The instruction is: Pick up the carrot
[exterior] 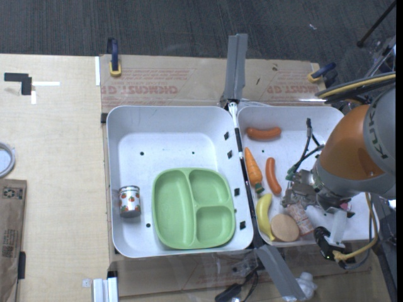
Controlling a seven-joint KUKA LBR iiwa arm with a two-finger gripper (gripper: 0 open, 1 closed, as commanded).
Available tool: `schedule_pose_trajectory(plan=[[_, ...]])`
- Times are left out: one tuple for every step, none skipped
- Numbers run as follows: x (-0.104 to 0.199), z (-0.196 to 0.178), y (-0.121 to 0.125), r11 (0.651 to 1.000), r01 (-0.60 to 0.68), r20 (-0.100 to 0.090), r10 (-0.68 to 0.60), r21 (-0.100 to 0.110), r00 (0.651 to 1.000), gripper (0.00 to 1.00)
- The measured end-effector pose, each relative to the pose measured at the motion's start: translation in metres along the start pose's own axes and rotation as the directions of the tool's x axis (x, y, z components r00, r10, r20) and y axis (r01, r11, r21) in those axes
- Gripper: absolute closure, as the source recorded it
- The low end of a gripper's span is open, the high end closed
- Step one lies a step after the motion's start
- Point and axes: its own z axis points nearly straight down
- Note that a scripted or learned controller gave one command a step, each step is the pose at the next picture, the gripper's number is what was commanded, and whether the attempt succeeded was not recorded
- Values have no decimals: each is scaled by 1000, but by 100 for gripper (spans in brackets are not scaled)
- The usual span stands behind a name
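The carrot [253, 167] is orange with a green stub at its lower end. It lies along the left wall of the right bin [296, 119], pointing up and slightly left. My gripper [297, 195] hangs low over the middle of the right bin, right of and a little below the carrot, with a gap and a sausage between them. Its fingers are hidden among the wrist hardware and cables.
In the right bin lie two reddish sausages [264, 133] [273, 176], a banana [263, 216], a tan round piece [284, 228] and a pinkish item [301, 219]. The left bin [167, 124] holds a green divided plate [194, 207] and a small can [130, 202].
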Motion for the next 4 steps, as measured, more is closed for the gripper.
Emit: schedule_pose_trajectory(plan=[[-10,7,12,816,-578,-2,578,-1,816,100],[-68,-92,20,828,-560,2,560,1,828,100],[11,-86,78,910,-415,3,415,1,910,100],[84,-91,107,881,-472,3,472,1,881,100]])
